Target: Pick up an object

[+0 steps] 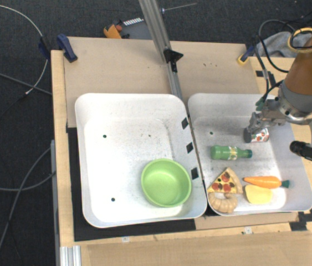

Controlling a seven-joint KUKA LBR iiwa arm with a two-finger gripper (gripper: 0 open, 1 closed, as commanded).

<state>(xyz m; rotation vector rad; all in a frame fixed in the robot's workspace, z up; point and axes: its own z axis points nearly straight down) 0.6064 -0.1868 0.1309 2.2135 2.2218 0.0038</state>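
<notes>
Now gripper (254,133) beside red-white block (261,136)

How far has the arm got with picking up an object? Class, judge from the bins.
Done: the gripper has reached into the right bin, beside a small red and white item. In hand: whether it grips that item is unclear. Left: nothing is lifted; the green bottle, carrot and pizza slice lie in the bin.

Single fixed camera — mounted above the tabletop (122,65), angled downward at a slant, moderately distant; both white bins (128,110) fall fully within frame.
</notes>
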